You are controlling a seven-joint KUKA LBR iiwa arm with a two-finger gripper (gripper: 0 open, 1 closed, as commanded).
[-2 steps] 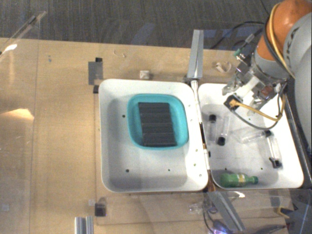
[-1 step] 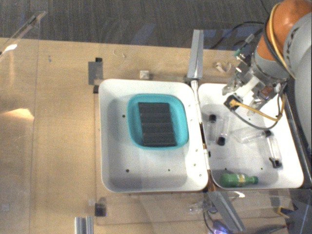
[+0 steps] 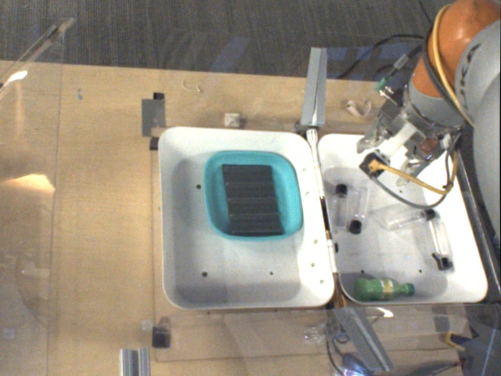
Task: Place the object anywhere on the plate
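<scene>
- Above the far end of the right bin [image 3: 462,284], the arm [image 3: 463,49] reaches in from the right, wrist angled down.
- The gripper [image 3: 387,146] hangs there; whether it is open or closed cannot be told.
- In the left bin [image 3: 235,276], 1 teal plate [image 3: 212,186] carries a dark ridged block [image 3: 252,200].
- A green bottle [image 3: 382,289] lies at the right bin's near edge.
</scene>
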